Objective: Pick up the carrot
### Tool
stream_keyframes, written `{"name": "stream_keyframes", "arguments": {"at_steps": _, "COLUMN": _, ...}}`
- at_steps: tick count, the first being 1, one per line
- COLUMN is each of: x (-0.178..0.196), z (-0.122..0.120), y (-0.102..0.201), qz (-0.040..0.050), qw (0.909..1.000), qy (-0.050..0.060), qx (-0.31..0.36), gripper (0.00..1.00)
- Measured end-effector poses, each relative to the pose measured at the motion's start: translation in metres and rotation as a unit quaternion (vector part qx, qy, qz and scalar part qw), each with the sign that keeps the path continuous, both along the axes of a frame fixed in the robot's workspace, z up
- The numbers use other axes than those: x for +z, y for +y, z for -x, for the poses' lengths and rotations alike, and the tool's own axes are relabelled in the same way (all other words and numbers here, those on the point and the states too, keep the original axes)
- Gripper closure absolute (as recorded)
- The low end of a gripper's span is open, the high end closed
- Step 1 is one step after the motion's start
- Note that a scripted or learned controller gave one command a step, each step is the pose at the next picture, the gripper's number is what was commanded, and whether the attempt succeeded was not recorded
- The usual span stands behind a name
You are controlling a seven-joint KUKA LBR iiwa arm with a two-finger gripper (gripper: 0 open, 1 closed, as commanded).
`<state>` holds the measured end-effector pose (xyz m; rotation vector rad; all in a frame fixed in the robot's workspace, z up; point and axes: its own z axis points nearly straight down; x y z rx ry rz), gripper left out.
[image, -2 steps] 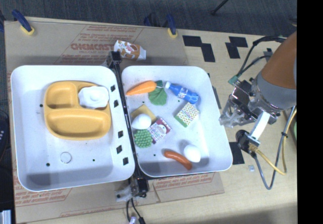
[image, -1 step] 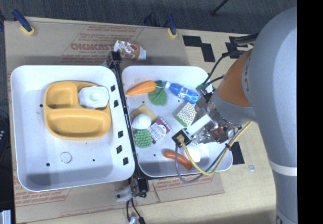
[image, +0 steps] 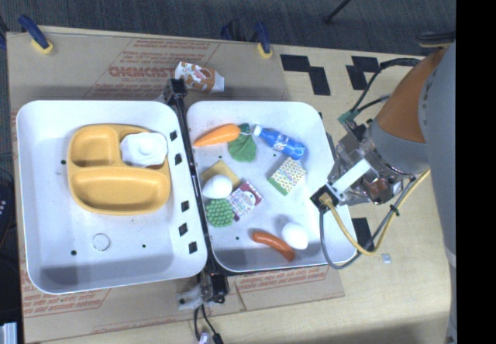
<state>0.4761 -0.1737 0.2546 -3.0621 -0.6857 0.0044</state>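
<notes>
On the left sits a yellow plate [image: 116, 189]. The carrot [image: 217, 135] lies top-left in the right bin [image: 260, 105]; it looks light, hard and smooth, so grab its thick middle. Whether the tool [image: 363, 189], far right, is open, I cannot tell.

The arm [image: 439, 94] was a chunky, smooth grey tube with a fat orange band [image: 404, 111] wrapped round it just above the wrist. Under that the casing went darker grey, and the pincer [image: 371, 189] end was shiny bare metal. A couple of thin dark wires [image: 385, 66] looped off the side.
</notes>
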Motion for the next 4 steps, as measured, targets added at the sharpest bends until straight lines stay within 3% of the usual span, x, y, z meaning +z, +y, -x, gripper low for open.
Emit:
{"name": "stream_keyframes", "arguments": {"at_steps": 1, "x": 0.026, "z": 0.000, "y": -0.037, "qz": -0.0001, "qw": 0.9979, "qy": 0.000, "qx": -0.064, "gripper": 1.00}}
{"name": "stream_keyframes", "arguments": {"at_steps": 2, "x": -0.061, "z": -0.021, "y": 0.042, "qz": -0.0006, "qw": 0.9932, "qy": 0.002, "qx": -0.116, "gripper": 1.00}}
{"name": "stream_keyframes", "arguments": {"at_steps": 3, "x": -0.005, "z": -0.003, "y": -0.004, "qz": 0.0002, "qw": 0.9953, "qy": 0.000, "qx": -0.097, "gripper": 1.00}}
{"name": "stream_keyframes", "arguments": {"at_steps": 4, "x": 0.022, "z": 0.000, "y": -0.037, "qz": -0.0001, "qw": 0.9932, "qy": 0.000, "qx": -0.116, "gripper": 1.00}}
